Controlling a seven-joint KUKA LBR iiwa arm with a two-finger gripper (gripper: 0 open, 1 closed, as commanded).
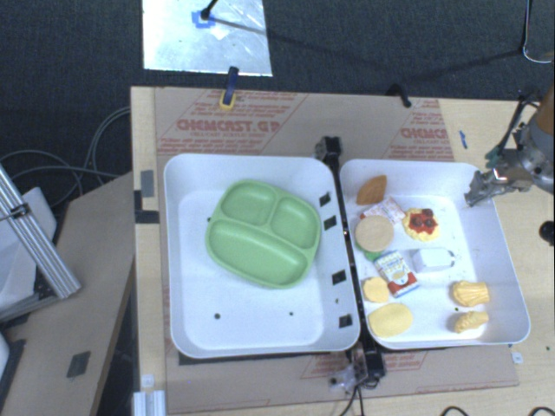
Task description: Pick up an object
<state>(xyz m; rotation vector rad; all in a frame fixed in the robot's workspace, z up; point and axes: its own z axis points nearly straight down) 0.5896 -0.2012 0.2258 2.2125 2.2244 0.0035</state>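
Note:
The right bin holds several toy food items: a brown piece, a round tan disc, a yellow tart with red topping, a small carton, a whitish piece, a yellow disc and two yellow pieces. My gripper hangs at the bin's upper right edge, away from the items, with nothing visibly held.
The left bin holds a green divided plate. A black divider with clips runs between the bins. Cardboard lies under both bins, and cables lie at the left and front.

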